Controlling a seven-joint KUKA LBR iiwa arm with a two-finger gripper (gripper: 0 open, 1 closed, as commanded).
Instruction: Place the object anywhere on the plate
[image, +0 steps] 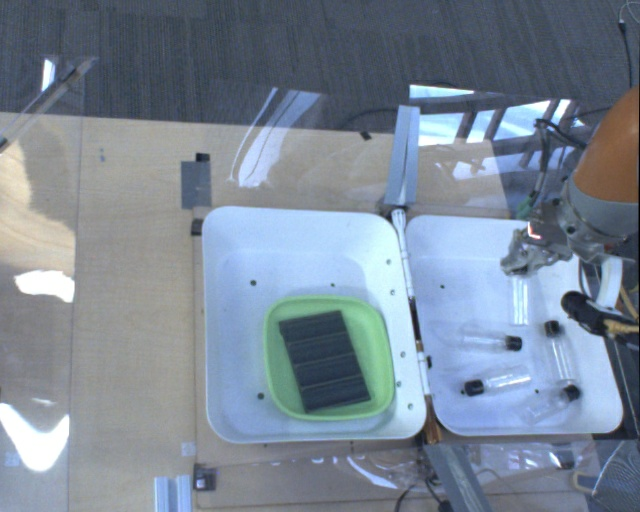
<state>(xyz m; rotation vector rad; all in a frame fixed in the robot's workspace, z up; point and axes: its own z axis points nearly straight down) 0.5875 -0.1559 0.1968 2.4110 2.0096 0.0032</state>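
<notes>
Two shallow white plastic bins sit side by side on a pale wooden bench (110, 330). In the left bin (230, 300) lies a lime-green square plate with rounded corners (282, 390), and on it rests a dark grey ribbed rectangular block (322, 360), set at a slight slant and lying wholly within the plate's rim.

The right bin (450, 260) holds several clear plastic tubes with black caps. One clear tube (519, 300) stands nearly upright in the picture, near the upper middle of the bin, with its top end right at the gripper (527, 252). Another tube (490, 342) lies across the middle of the bin with its black cap to the right. A third tube (496, 383) lies lower down, cap to the left. A fourth tube (561, 365) runs up and down near the right wall, and a fifth (548, 403) lies tilted by the lower right corner. A small loose black cap (551, 327) sits between them.

The grey arm with its orange band (605, 160) reaches in from the right, and the metal gripper hangs over the upper part of the right bin. The uppermost tube meets the gripper's tip, but whether it sits between the fingers cannot be told, nor whether they are spread or pressed together.
</notes>
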